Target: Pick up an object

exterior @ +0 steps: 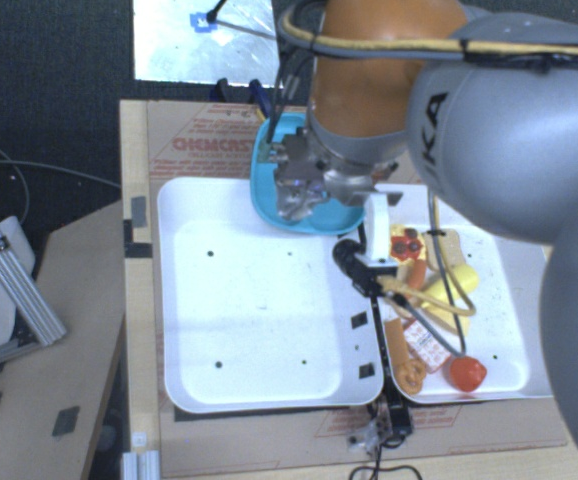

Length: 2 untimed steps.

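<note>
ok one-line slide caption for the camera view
Gripper over a blue bowl at the left bin's far edge; toys fill the right bin.

The arm (509,118) is smooth grey with black lettering, an orange band (389,28) and black and yellow cables (449,43) across it.

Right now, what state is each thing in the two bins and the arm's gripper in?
Blue plastic bowl-like dish: tilted on the far rim of the left bin, under the gripper.
Gripper: low over the blue dish; grip unclear.
Left white bin: flat on the bench.
Right white bin: holding small items.
Red tomato-like toy: lying at the near right of the right bin.
Yellow toy: lying mid-bin among cables.
</note>
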{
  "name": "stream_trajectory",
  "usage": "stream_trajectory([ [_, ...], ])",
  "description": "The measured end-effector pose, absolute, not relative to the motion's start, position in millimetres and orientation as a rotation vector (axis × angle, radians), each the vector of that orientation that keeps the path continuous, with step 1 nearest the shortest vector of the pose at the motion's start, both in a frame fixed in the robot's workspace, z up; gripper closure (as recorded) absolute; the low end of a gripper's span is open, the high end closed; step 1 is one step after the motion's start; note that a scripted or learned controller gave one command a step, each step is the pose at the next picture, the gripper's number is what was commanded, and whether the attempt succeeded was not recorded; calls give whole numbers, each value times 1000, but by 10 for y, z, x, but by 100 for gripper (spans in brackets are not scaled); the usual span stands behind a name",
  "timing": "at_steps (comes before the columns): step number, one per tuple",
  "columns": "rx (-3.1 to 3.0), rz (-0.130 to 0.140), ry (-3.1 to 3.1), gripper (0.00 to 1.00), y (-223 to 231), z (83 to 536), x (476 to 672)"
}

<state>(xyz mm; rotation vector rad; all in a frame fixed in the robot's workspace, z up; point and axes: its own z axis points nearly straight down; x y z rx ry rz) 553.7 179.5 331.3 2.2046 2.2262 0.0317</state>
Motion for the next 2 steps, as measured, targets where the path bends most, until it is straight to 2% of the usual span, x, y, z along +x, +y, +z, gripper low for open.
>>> stream_trajectory([
  [1, 2212, 3, 2231, 100, 2369, 2151, 6104],
  [2, 2221, 6, 2216, 100, 1951, 2315, 6616],
])
